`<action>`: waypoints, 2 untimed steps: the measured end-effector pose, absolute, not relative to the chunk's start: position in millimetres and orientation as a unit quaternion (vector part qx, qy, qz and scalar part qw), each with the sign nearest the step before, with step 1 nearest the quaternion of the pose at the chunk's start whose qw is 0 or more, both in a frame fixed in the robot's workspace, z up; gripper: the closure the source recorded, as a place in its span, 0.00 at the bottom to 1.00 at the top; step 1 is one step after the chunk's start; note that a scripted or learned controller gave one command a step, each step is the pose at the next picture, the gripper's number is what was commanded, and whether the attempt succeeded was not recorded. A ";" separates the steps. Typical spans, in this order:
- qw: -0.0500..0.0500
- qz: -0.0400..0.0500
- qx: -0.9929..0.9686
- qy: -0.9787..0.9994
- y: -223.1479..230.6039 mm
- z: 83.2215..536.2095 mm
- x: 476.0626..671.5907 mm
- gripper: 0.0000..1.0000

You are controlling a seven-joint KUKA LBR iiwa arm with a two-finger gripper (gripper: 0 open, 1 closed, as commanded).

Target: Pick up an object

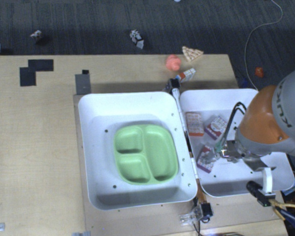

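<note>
1. The grey arm (pixel 291 106), with its orange band (pixel 260 123), is reaching in from the right side of the view and is hanging over the right white bin (pixel 286 179).
2. The claw (pixel 223 152) is sitting low over that bin's floor, near its left half. Whether it is open or closed cannot be told, as the wrist is covering it from above.
3. A crumpled purple and white packet (pixel 206 159) is lying just beside the claw, on the side away from the arm. Whether the two are touching cannot be told, and nothing is showing as gripped.
4. Farther up the view from the claw, two more packets are resting in the same bin: a red and white one (pixel 194 123) near the bin's left wall and a smaller one (pixel 216 127) beside it, closer to the arm.
5. Beyond the dividing wall, well apart from the claw, the left white bin (pixel 91 143) is holding a green divided plate (pixel 144 153) lying flat.
6. Far above the claw in the view, outside the bins, a pink ball (pixel 173 62) and a tan wedge-shaped item (pixel 192 53) are sitting near the bench's far edge.
</note>
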State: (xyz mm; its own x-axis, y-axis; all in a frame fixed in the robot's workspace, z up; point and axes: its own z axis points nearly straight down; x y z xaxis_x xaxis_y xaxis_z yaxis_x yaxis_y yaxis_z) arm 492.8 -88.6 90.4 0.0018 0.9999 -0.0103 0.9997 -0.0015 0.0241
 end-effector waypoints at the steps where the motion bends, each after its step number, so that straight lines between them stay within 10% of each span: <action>1: 0.010 0.009 0.706 0.708 -84.9 102.7 495.8 1.00; 2: 0.011 0.009 0.706 0.708 -85.1 102.6 495.6 0.00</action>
